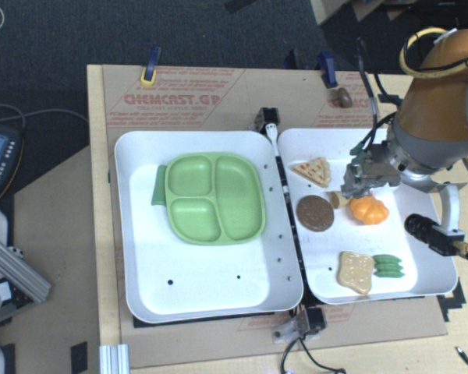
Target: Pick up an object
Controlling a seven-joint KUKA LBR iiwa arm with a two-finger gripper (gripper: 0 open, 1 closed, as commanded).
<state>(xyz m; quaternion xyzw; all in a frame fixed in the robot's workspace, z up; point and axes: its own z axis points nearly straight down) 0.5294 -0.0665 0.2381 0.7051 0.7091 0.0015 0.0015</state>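
Since gripper (pixel 359 184) hangs just over orange toy (pixel 369 210) in right bin (pixel 429 283), prob. lining up grab; can't tell its state

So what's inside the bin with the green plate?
The left bin holds a green plate with three empty sections. A darker green thing pokes out from under the plate's left edge; the plate covers most of it, so I can't tell what it is.
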